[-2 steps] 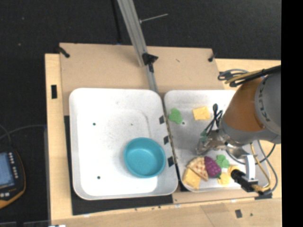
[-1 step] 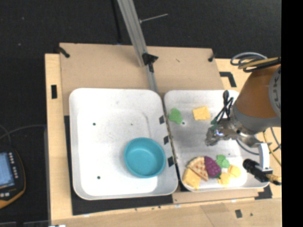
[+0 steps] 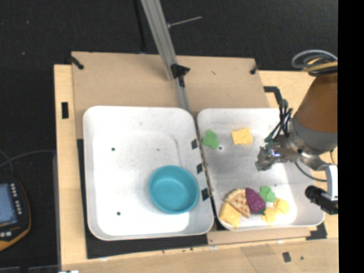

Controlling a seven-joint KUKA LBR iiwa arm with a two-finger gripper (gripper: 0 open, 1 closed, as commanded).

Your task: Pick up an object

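A yellow block (image 3: 242, 136) lies flat in the right bin (image 3: 227, 169), near its far wall. It looks light and stiff, best pinched across its straight edges. The gripper (image 3: 265, 161) hovers just right of the block; whether its fingers are spread cannot be told. A green piece (image 3: 211, 139) lies to the block's left.

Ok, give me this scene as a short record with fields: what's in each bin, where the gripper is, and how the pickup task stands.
left bin: one blue bowl, near its front right corner
right bin: yellow block and small green piece toward the back; pile of toy food at the front edge
gripper: over the right bin's middle, between the yellow block and the pile
held item: none seen between the fingers
task status: pick not yet done
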